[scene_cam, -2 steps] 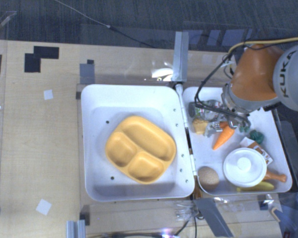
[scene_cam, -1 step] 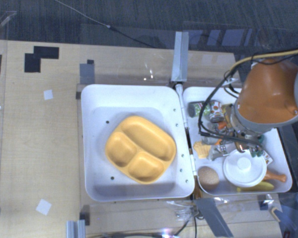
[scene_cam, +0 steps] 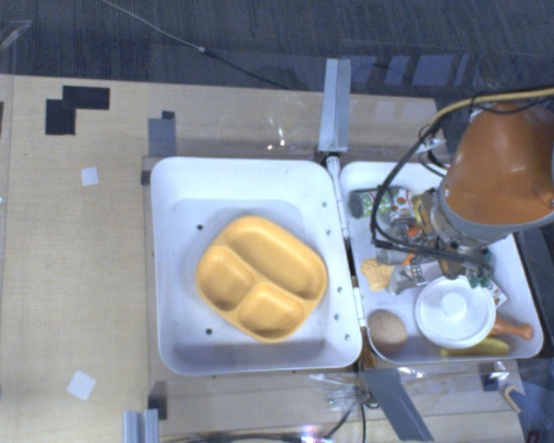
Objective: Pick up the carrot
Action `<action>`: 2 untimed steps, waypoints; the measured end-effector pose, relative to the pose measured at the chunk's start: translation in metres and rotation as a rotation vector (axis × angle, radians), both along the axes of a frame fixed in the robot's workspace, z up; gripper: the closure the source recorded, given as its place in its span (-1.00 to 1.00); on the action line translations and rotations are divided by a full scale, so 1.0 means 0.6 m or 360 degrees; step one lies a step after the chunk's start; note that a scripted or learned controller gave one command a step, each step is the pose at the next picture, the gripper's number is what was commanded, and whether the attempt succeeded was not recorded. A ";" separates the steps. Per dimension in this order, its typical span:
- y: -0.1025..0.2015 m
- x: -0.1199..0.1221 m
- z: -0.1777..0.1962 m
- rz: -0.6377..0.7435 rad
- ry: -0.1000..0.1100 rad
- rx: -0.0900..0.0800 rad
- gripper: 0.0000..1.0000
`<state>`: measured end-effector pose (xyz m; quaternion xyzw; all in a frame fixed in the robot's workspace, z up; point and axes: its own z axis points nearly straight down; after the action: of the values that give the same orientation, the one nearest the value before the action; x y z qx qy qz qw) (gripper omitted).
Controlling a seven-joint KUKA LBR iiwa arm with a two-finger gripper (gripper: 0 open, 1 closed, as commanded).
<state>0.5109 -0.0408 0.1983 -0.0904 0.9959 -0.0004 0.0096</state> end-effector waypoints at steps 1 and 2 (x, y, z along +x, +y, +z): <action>0.030 0.069 0.170 -0.0244 0.0005 0.0004 1.00; -0.010 0.005 -0.025 -0.0154 0.0026 0.0001 1.00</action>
<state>0.5138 -0.0467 0.1831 -0.0421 0.9991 0.0002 0.0013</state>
